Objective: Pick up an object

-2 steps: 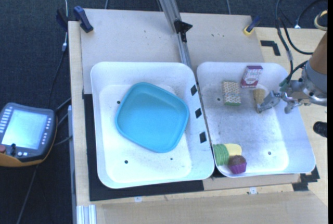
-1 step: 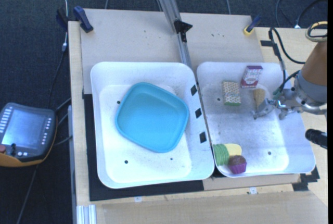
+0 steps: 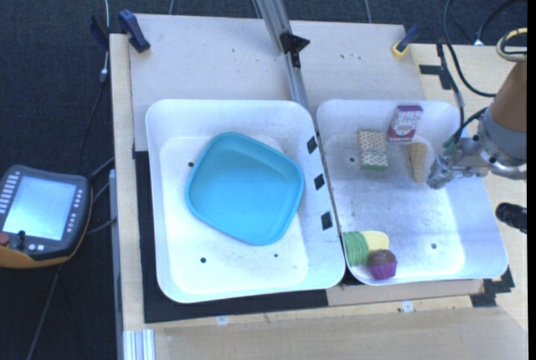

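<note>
In the right bin (image 3: 469,233) lie several small objects. A red and white box (image 3: 405,122) sits at the back, with a tan block with a green edge (image 3: 371,149) to its left. A cream wedge (image 3: 417,161) lies just in front of the box. At the front left corner are a green and yellow piece (image 3: 363,244) and a purple piece (image 3: 383,264). My gripper (image 3: 441,172) hangs low over the right side of this bin, just right of the cream wedge. Nothing shows held in it.
The left bin (image 3: 167,182) holds a blue square plate (image 3: 244,187). A metal pole (image 3: 270,7) slants in from the back, ending between the bins. A teach pendant (image 3: 40,212) lies off the bench at the left. Cables run past the bench's right side.
</note>
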You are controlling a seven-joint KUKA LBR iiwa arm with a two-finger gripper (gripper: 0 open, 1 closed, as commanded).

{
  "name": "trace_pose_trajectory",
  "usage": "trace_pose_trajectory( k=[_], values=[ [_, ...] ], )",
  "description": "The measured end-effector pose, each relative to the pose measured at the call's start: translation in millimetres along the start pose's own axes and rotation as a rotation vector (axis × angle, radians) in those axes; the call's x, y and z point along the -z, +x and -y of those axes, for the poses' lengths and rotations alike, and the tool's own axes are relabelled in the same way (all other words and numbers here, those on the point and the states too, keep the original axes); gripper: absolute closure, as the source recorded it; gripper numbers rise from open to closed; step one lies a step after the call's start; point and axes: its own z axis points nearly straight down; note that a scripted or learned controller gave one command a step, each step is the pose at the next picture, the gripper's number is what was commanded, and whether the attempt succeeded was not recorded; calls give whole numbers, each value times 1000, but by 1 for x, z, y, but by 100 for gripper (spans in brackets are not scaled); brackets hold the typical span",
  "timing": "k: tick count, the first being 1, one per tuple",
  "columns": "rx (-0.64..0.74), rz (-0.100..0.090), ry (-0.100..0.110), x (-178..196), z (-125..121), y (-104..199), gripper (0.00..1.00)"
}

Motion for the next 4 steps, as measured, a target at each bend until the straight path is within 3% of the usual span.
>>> trace_pose_trajectory(
  k=[3, 4],
  values=[
    [0, 1, -4, 160, -13, 18, 100],
    [4, -2, 3, 142, -13, 71, 100]
  ],
)
